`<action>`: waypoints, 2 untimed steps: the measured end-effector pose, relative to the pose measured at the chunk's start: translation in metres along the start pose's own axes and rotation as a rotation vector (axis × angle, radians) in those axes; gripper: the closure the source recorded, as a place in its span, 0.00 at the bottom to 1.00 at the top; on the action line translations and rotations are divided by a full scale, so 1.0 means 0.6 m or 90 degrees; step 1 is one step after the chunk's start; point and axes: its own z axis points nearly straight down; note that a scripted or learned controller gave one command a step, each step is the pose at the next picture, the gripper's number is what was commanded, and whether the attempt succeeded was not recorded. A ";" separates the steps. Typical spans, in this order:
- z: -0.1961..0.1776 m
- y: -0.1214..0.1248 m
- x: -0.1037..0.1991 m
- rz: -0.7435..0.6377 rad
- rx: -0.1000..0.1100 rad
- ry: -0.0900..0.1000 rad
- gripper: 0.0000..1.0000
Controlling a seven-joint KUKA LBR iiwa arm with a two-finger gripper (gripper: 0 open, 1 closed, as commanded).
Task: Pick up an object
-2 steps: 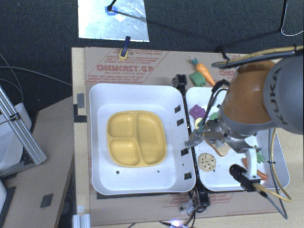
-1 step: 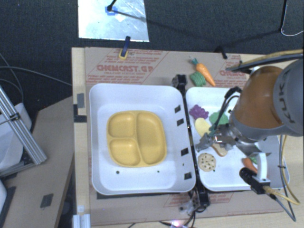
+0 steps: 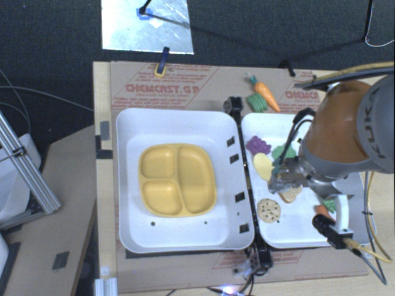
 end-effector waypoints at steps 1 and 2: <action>0.019 0.019 0.114 -0.006 0.001 0.001 1.00; -0.322 0.001 0.233 -0.007 -0.009 0.004 1.00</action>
